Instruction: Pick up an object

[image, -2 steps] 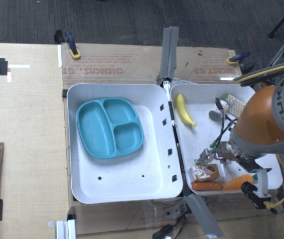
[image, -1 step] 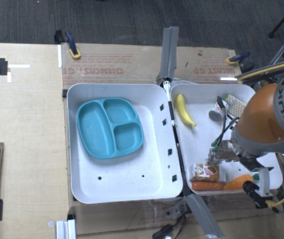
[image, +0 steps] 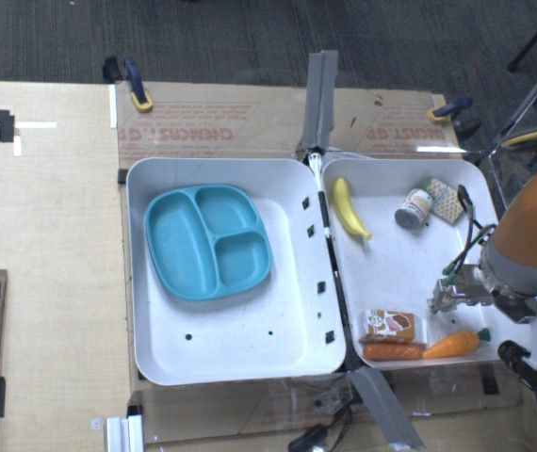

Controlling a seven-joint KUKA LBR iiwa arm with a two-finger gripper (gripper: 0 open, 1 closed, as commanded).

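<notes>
Over the right bin (image: 382, 179), near its lower right corner: gripper (image: 445, 299) low, just above the carrot (image: 451, 345), jaws too small to judge open or closed, nothing visibly held. Carrot, sausage (image: 391, 352), snack packet (image: 388, 325), banana (image: 348, 209) and can (image: 414, 208) all resting inside. Pick not yet made; descent, grasp and lift probably remaining.

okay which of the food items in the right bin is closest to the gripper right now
The carrot, lying along the near wall of the right bin, just below the gripper. The banana and the can lie farther off, toward the bin's far end.
</notes>
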